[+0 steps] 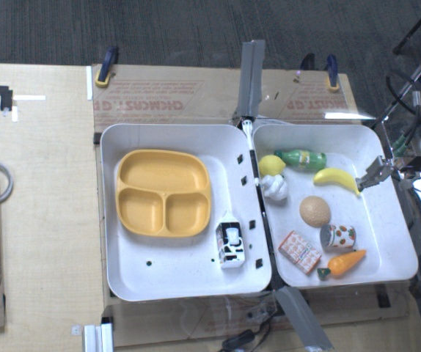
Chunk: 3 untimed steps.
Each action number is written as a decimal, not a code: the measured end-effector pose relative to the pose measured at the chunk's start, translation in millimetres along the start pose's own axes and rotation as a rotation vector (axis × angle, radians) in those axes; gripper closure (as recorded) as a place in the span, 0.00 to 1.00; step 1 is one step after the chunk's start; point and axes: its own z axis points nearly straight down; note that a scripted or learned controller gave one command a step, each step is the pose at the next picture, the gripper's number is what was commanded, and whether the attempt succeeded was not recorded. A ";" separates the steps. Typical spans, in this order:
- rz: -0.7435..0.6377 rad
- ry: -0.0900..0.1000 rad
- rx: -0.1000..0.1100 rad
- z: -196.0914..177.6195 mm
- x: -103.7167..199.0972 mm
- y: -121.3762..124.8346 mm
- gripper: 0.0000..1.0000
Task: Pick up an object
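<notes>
Two shallow white bins sit side by side on the tabletop, seen from the one camera above. The left bin (115, 270) carries a yellow divided plate (164, 193) and a small black-and-white carton (230, 244) near its right wall. The right bin (397, 226) holds the candidates for picking: a green bottle (301, 158) at the top, a lemon (271, 165) just beside it, a white crumpled item (274, 188) below the lemon, a banana (337, 180), a tan egg-shaped object (315, 210), a small printed can (339, 236), a red-patterned box (299, 251) and a carrot (345, 262).

The end effector (375, 173) reaches in at the right bin's right rim, close to the banana's right tip; whether it touches the banana cannot be told. Its fingers look parted a little and nothing shows between them, so it appears to hold nothing.

Judging from this layout, the banana looks like the nearest target. The risks: a curved, smooth banana could slip or swing out of a pinch taken at its tip, and working this close to the bin wall could catch a finger on the rim or push the fruit away instead of closing on it
</notes>
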 end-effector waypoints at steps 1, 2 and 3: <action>-0.078 0.000 -0.001 84.7 10.4 77.0 0.00; -0.292 -0.004 -0.009 184.8 3.9 103.6 0.00; -0.288 -0.003 -0.007 177.8 2.9 102.5 1.00</action>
